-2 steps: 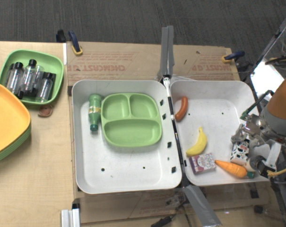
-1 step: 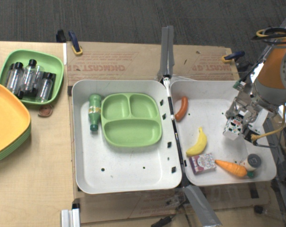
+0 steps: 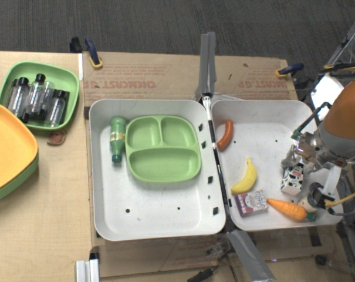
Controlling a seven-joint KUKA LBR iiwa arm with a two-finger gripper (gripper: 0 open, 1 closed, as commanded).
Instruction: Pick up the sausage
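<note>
The sausage (image 3: pixel 225 135) lies at the right bin's (image 3: pixel 265 111) upper left, against the dividing wall, long axis near vertical, top end tilted right. My gripper (image 3: pixel 296 172) hangs over the bin's right side, well apart from it; its spread I cannot tell.

1. Two bins sit side by side on the bench; my arm (image 3: pixel 341 122) reaches in from the right, over the right bin's (image 3: pixel 265 113) right side.
2. In the left bin (image 3: pixel 154 216), a divided plate (image 3: pixel 163 148) lies toward the back, with a bottle (image 3: pixel 117 138) lying just beside its left edge.
3. In the right bin, the sausage (image 3: pixel 225 134) lies at the back left, near the wall between the bins.
4. A banana (image 3: pixel 246 177) lies nearer the front, a small box (image 3: pixel 251 202) just in front of it.
5. A carrot (image 3: pixel 290 210) lies right of the box.
6. My gripper (image 3: pixel 294 172) is above the carrot, near the right wall.
7. Left of the bins, a tray (image 3: pixel 68 90) holds several bottles (image 3: pixel 36 100); stacked plates (image 3: pixel 10 157) lie in front of it.
</note>
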